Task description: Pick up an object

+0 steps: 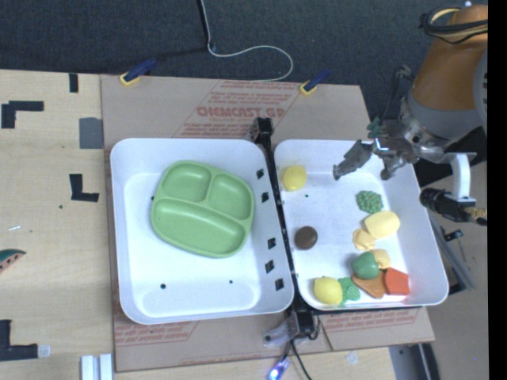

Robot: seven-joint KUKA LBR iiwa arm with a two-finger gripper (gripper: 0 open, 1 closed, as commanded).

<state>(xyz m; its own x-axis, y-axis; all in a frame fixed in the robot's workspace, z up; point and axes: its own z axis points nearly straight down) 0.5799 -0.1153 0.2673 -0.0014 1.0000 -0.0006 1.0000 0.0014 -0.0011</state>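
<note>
We see the gripper (371, 161) above the right bin (333, 212), fingers spread apart and holding nothing; toy foods lie below, a yellow ball (294, 177) near the divider.

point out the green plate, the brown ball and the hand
green plate (203, 209), camera view, its middle divider
brown ball (306, 237), camera view, its top
hand (366, 161), camera view, between its fingertips

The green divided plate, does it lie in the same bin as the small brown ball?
No. The green divided plate lies in the left bin, while the small brown ball lies in the right bin.
</note>
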